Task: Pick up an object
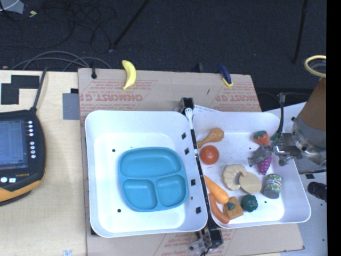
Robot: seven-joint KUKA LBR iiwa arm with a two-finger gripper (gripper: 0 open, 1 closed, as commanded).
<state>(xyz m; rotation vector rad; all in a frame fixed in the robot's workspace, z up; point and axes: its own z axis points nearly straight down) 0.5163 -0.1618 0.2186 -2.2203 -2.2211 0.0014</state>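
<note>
Camera view: my hand (265,154) sits low in the right bin (298,209), reaching in from the right edge. I can't tell how it's set, it's too dark and blurred there. Nearest target is the purple grape bunch (264,165), right under the tip and touching or nearly so, with its long axis running roughly up-down in view. The strawberry (260,137) is just above the hand and the grey can (272,185) just below. 1 arm only. My guess is the grapes are the pick, not yet secured.
</note>
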